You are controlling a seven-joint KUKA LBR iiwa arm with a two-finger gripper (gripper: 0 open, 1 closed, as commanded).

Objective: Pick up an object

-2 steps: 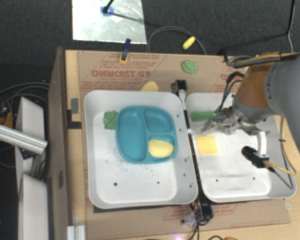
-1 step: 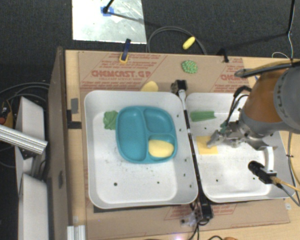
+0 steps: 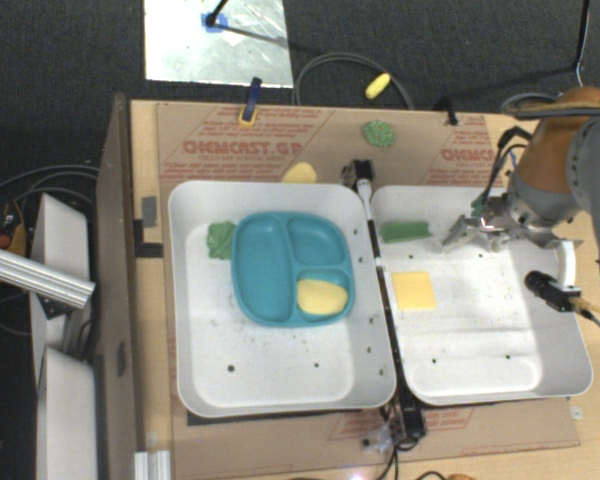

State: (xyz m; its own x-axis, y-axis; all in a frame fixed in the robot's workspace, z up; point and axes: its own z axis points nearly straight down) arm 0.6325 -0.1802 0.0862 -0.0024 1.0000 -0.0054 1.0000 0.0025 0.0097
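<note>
The right bin [image 3: 480, 368] serves as the landmark. The arm [image 3: 565, 163] enters from the right and bends down over this bin's upper right part, its gripper [image 3: 467, 230] low above the bin's floor near the back wall. The fingers look slightly spread, with their tips pointing left, and nothing sits between them; the exact gap is hard to judge. Just left of the gripper, inside the bin's upper left corner, lies a green block [image 3: 404, 231], apart from the fingertips. Below that block, in the bin's left half, lies a flat yellow square [image 3: 414, 290], well clear of the gripper. Touching the right bin's left edge stands the left bin [image 3: 270, 378], which holds a teal tray [image 3: 280, 268] with three compartments. A yellow lump [image 3: 322, 296] rests in the tray's lower right compartment. A green leaf-like piece [image 3: 221, 238] lies against the tray's left rim on the left bin's floor. Behind both bins, on the brown board [image 3: 230, 143], sits a green round thing [image 3: 379, 133], and a yellow rounded piece [image 3: 300, 174] rests at the left bin's back rim.
</note>
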